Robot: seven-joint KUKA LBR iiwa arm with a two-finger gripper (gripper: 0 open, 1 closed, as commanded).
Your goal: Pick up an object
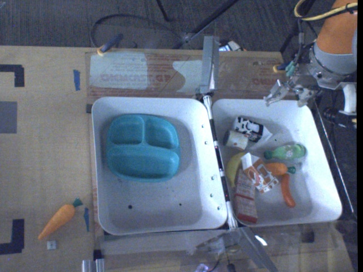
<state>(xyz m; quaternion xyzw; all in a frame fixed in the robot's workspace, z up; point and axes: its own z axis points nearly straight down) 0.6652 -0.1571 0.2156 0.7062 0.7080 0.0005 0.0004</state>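
Camera view. The arm, with its orange band [339, 17], is reaching in from the right and is holding the gripper [289, 91] over the back rim of the right bin [326, 194], near its far right corner. The two fingers are standing apart, with nothing between them; this spread, together with the raised position, suggests a pose readied for descent rather than a grasp in progress.

The candidate objects are lying bunched toward the middle of the right bin, well apart from the gripper: a black-and-white carton [248, 130] tipped on its side, a green bottle [285, 151], an orange carrot-shaped toy [285, 187], a flat red-and-white packet [247, 192] and a yellowish piece [235, 164] beside the divider. Several are touching or overlapping, so an isolated grasp is likely to be difficult.

The left bin [153, 211] is holding a blue sectioned tray [142, 146], face down. A second carrot toy [58, 219] is lying on the bench outside the bins, probably out of the working area.
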